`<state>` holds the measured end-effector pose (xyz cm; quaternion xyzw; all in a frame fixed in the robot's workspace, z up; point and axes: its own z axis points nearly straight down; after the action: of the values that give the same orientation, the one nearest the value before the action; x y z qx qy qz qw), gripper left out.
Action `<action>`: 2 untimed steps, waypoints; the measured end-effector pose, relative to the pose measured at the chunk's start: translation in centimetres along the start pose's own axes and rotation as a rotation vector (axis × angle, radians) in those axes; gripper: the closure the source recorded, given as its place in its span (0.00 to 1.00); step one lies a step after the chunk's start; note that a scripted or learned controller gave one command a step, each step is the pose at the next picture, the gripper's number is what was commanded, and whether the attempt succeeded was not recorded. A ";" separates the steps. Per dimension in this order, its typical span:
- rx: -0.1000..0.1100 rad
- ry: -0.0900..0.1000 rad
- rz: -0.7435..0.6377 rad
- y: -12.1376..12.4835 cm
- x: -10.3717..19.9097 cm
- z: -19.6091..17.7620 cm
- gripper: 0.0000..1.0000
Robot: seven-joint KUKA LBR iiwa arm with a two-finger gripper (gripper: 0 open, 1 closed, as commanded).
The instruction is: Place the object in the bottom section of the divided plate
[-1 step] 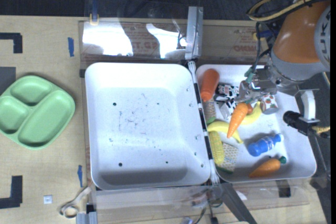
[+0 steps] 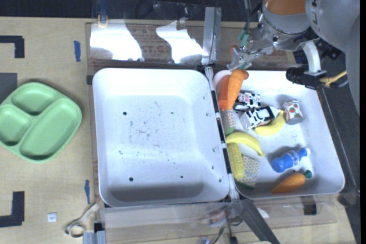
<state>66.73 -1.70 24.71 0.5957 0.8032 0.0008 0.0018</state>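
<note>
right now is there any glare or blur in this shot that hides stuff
In the camera view, strong white glare washes over the clear panel behind the left bin, hiding what lies under it; the gripper is slightly soft above the carrot; the green divided plate and the right bin's toys read evenly lit.

Arm enters from upper right, grey casing, orange band above wrist. Wrist angles down-left toward far left corner of right bin (image 2: 320, 101). Gripper (image 2: 243, 61) sits at that corner, fingers pinching the carrot (image 2: 230, 88) top.
</note>
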 end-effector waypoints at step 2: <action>0.007 0.000 0.726 3.2 12.7 7.0 1.00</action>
<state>66.17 11.42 17.74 0.8420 0.5395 -0.0014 -0.0007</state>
